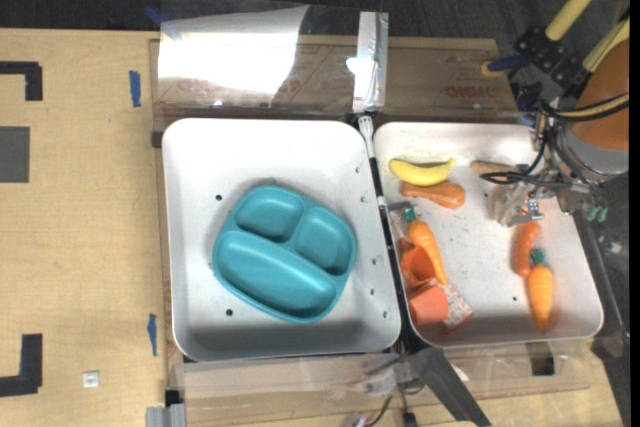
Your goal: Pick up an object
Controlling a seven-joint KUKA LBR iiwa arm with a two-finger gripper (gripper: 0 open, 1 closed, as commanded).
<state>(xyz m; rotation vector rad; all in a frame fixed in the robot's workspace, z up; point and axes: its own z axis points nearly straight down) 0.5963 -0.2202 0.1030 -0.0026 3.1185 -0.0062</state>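
Blurring claw [520, 205] above toy carrot [524, 248]

Teal divided plate [285, 252] in left bin [190, 150]; banana [421, 171], carrots [539, 288] in right bin [580, 320]; gripper [520, 205] above right bin.

A teal divided plate [285, 253] lies in the left white bin [190, 155].

Desk [80, 215], tan-surfaced with black corner marks and blue tape tabs. Resting directly on it, side by side and touching: left white bin [190, 315], right white bin [580, 315]; behind them, a clear sheet [240, 55].
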